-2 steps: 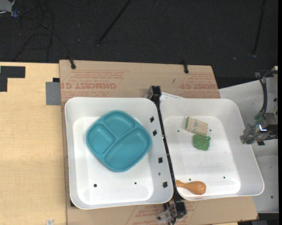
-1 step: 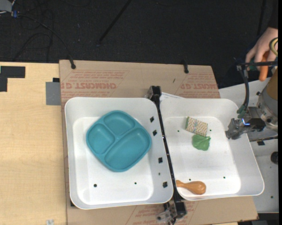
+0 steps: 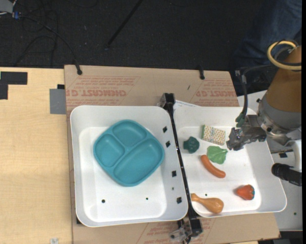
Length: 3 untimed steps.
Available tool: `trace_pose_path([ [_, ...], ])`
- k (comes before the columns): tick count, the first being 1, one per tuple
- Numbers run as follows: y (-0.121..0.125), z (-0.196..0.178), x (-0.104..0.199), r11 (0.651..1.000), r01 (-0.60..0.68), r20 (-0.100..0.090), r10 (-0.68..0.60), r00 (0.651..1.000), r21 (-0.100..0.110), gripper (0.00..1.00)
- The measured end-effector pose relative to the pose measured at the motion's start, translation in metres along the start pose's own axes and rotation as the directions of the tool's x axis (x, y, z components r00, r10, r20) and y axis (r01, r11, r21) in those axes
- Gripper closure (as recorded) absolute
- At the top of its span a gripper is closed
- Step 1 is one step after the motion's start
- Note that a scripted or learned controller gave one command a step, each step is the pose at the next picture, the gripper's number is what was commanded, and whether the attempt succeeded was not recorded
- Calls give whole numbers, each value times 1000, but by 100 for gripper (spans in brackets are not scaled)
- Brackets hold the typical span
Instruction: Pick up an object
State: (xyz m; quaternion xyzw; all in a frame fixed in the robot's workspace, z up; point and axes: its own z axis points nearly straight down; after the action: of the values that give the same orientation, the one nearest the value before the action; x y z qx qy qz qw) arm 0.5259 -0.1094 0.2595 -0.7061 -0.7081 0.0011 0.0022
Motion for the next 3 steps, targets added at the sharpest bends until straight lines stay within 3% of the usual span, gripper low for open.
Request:
trace_pose_path([
  [1,22,4,57,1000,3,-1,-3,1000,-2,100],
  [3,35,9,146,1000,1,1,-1,1000,-2,100],
])
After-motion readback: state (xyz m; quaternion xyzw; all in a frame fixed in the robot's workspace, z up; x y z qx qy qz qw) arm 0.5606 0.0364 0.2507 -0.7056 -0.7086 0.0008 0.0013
